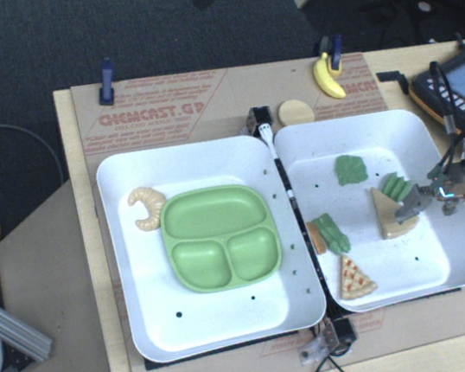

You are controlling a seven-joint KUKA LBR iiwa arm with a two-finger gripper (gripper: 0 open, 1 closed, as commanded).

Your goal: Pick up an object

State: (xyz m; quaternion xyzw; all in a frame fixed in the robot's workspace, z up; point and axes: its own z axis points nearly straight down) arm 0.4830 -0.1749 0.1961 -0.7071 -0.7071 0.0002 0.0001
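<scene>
1. Camera view is showing me both bins. Furthest left of the claw [411, 207], in the left bin [132, 267], a pale croissant [147, 207] is lying just beside a green divided plate [220, 235].
2. Nearer, in the right bin [454, 259], a green strip on a tan slab [328, 234] is lying left of the claw, with a pizza slice [355, 278] below-left of it and a green leafy lump [351, 169] above-left.
3. I am taking the tan wedge [391, 219] as the thing to pick: a sandwich-like toy slice, beige, with a green ridged piece [396, 187] along its upper edge. It is sitting right at the claw's tips, apparently touching them.
4. I am guessing it is light, stiff plastic and somewhat slick, so it may skid on the smooth bin floor. I would pinch across its two flat faces, near the thick end.
5. The claw itself is reaching in from the right. I cannot tell whether it is spread or pressed together, and I am seeing nothing clearly pinched.
</scene>
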